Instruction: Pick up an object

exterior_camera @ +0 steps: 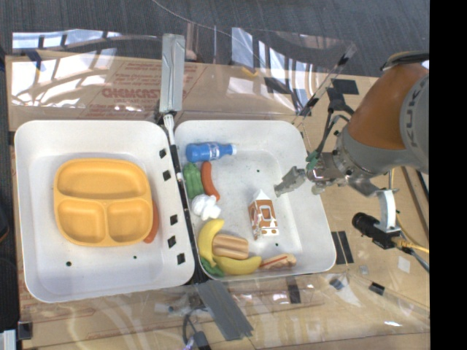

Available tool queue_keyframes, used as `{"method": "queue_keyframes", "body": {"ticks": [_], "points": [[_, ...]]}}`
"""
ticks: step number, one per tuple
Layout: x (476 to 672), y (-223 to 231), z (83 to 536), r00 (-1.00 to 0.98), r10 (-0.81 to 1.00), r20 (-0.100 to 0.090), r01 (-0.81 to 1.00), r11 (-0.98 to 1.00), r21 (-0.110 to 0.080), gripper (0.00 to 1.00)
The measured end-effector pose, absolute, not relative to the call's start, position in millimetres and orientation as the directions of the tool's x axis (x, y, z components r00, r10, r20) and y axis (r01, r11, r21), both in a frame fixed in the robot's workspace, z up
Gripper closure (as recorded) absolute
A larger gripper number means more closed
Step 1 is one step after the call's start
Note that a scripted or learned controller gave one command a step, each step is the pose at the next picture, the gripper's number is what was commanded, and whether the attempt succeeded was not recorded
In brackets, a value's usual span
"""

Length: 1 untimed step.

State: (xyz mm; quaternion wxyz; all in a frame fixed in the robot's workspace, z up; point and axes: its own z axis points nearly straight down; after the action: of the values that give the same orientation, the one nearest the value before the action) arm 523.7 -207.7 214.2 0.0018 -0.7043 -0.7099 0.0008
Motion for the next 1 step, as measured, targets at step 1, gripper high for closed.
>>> {"method": "queue_keyframes", "body": {"ticks": [1], "points": [[518.8, -168.4, 92.5, 0.197, 0.98, 0.001, 0.98, -0.197, -0.002, 0.0]]}}
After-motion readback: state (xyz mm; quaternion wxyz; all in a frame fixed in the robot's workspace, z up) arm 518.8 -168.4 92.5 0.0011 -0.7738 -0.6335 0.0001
